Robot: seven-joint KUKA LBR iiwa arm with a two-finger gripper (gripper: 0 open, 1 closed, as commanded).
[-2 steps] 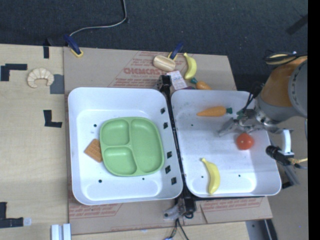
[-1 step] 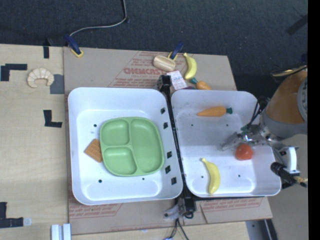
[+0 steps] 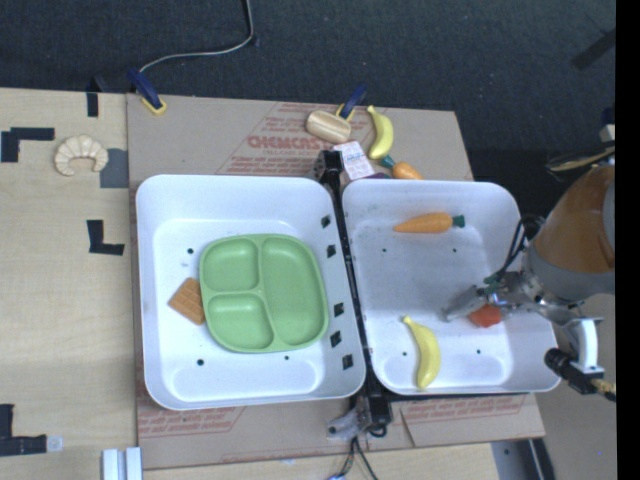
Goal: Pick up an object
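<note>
In the right bin [image 3: 500,204] an orange carrot [image 3: 428,223] lies near the far wall. A yellow banana [image 3: 425,350] lies near the front wall. A small red object [image 3: 486,316] rests on the bin floor at the right. My gripper [image 3: 472,305] reaches in from the right, low over the floor, right beside and partly over the red object. Whether it touches the red object is unclear. The arm's orange band [image 3: 585,228] stands over the bin's right rim.
The left bin [image 3: 160,208] holds a green divided plate [image 3: 265,293] with a tan wedge [image 3: 187,300] at its left edge. Behind the bins lie a bread roll [image 3: 327,124], a second banana [image 3: 380,133] and a small box [image 3: 352,160]. A croissant [image 3: 80,154] sits far left.
</note>
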